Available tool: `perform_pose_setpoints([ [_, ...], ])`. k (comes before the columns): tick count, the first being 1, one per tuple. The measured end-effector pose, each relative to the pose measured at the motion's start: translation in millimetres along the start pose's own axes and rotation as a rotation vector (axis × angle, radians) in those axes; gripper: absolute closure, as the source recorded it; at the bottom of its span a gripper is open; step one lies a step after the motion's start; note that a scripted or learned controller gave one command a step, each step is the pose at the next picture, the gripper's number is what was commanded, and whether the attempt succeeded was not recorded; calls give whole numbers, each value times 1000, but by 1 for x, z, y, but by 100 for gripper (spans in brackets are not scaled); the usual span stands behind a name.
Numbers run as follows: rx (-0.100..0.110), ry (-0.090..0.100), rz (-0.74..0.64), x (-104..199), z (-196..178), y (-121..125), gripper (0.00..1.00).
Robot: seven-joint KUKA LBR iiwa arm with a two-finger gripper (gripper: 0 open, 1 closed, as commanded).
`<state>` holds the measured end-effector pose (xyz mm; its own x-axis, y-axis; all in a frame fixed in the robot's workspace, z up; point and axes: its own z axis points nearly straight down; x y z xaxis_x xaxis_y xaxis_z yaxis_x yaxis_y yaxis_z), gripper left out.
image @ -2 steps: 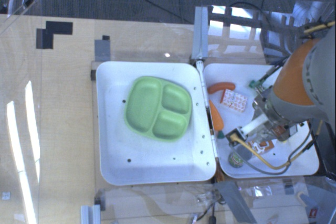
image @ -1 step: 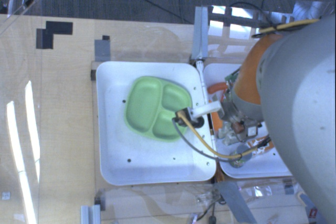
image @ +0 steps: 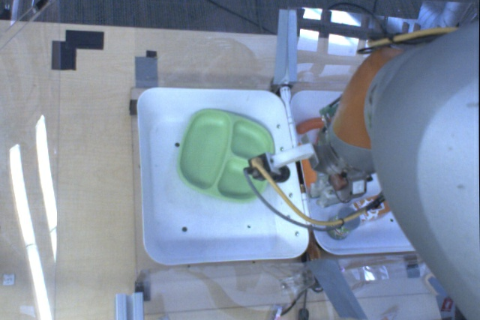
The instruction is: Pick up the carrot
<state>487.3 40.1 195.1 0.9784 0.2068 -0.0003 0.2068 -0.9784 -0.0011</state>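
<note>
Over the right bin (image: pixel 390 240), the gripper (image: pixel 330 187), grip state unclear, probably reaches for the half-hidden carrot (image: pixel 307 125).

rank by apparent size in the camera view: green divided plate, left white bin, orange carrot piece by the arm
1. left white bin
2. green divided plate
3. orange carrot piece, partly hidden behind the arm, so its full size is unsure

Green plate (image: pixel 217 154) in left bin (image: pixel 161 236)
</note>
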Motion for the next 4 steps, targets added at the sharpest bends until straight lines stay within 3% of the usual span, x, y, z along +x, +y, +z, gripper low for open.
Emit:
perform_pose_setpoints([
  [1, 0, 3, 5, 9, -26, -41, 100],
  [2, 1, -2, -159, 1, 9, -8, 100],
  [3, 0, 1, -159, 11, -24, -53, 100],
  [4, 1, 0, -702, 4, 11, -23, 100],
])
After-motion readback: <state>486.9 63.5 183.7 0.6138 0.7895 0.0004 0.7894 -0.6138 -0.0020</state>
